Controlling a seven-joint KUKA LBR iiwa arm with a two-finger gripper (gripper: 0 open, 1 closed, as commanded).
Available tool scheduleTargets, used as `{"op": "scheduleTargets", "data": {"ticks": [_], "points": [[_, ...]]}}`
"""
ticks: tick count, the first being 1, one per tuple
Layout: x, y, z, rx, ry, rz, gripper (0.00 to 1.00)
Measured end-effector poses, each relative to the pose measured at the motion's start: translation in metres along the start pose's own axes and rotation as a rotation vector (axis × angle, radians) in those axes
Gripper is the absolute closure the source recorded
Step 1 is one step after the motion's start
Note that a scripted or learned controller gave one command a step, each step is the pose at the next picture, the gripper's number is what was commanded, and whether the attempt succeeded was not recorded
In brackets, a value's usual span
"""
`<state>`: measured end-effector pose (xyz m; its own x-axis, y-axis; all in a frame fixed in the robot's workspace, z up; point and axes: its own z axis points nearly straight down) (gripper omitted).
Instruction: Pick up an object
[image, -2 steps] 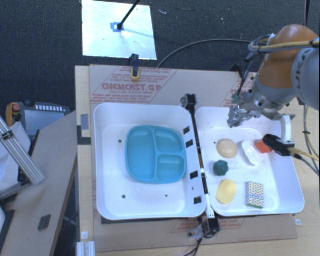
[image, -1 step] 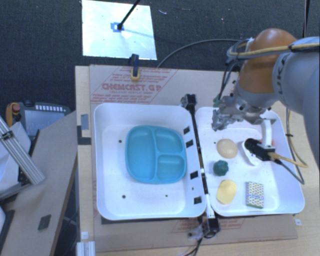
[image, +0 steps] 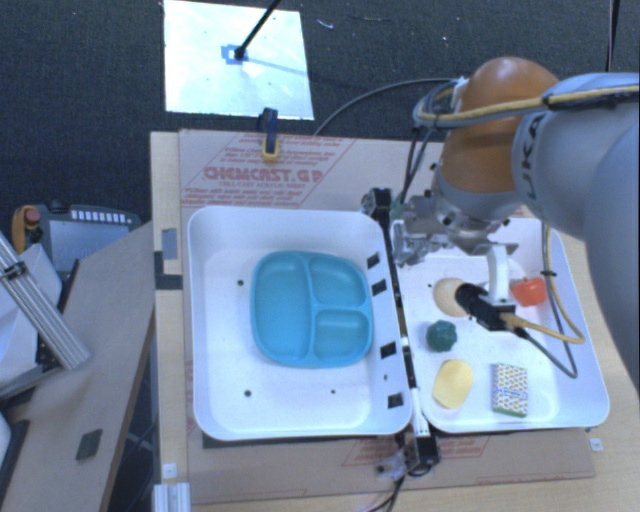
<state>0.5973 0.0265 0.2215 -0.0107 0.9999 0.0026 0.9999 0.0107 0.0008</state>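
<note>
While hanging over the upper part of the right bin (image: 590, 400), appears to be at the approach step of the pick, judging by the grey arm (image: 585, 150) reaching in from the upper right, with the hand (image: 428, 247) low beside the divider and nothing visibly carried. Cannot tell whether the hand is wide or narrow, as that patch is dark and crowded.

In the left bin (image: 215, 390), centre-left of the frame, a blue divided plate (image: 310, 308), lying flat and probably awkward to grasp. In the right bin, lower right of the frame, the likelier picks, all apart from one another:

- a patterned box (image: 509, 388) lowest right
- a yellow piece (image: 452, 383) just left of it
- an orange-red lump (image: 528, 291) higher up, beside the arm
- a dark green ball (image: 442, 335) below the hand

Next calls for settling on one, likely the ball, then centring above it and descending straight.

Pale tan disc (image: 446, 296) above the ball partly covered by robot hardware, its shape unclear. Upper right corner of the right bin hidden behind the arm.
</note>
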Motion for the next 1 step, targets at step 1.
{"op": "scheduleTargets", "data": {"ticks": [1], "points": [[0.0478, -0.0168, -0.0047, 0.001, -0.001, 0.001, 1.0]]}}
